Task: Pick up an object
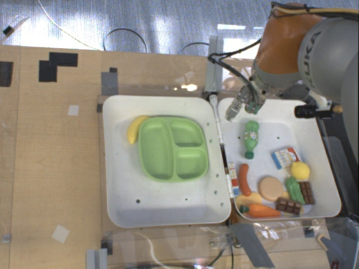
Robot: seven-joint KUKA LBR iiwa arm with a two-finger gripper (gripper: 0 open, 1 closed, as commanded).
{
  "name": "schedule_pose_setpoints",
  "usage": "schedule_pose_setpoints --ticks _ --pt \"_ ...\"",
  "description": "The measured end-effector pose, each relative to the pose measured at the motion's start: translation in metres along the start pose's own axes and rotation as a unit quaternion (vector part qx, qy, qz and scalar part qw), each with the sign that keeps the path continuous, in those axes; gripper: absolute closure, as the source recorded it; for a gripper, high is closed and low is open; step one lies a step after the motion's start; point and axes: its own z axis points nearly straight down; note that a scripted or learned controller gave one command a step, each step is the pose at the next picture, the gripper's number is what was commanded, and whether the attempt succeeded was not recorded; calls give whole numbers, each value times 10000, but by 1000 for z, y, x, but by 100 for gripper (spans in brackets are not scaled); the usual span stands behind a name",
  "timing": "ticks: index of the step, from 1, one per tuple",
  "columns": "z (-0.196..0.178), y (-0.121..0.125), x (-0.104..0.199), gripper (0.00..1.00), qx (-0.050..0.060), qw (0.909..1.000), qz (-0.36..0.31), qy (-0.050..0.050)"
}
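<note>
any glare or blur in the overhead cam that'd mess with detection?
Camera view: bright glare patches on the ribbed metal floor behind the bench and a small highlight at the bins' far edge; the pincer looks slightly soft; the green plate, banana and green bottle are sharp, evenly lit, with faint shadows.

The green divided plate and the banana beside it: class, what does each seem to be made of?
Green divided plate: probably moulded plastic, matte with a soft sheen, one even colour, rounded compartment ridges.
Banana: likely toy plastic, uniformly yellow and smooth, partly tucked under the plate's rim.
</note>
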Motion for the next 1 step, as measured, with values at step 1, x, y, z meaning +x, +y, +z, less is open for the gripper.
schedule_pose_setpoints --ticks 1 --pt "24 -102 15 100 28 9825 -1864 40"
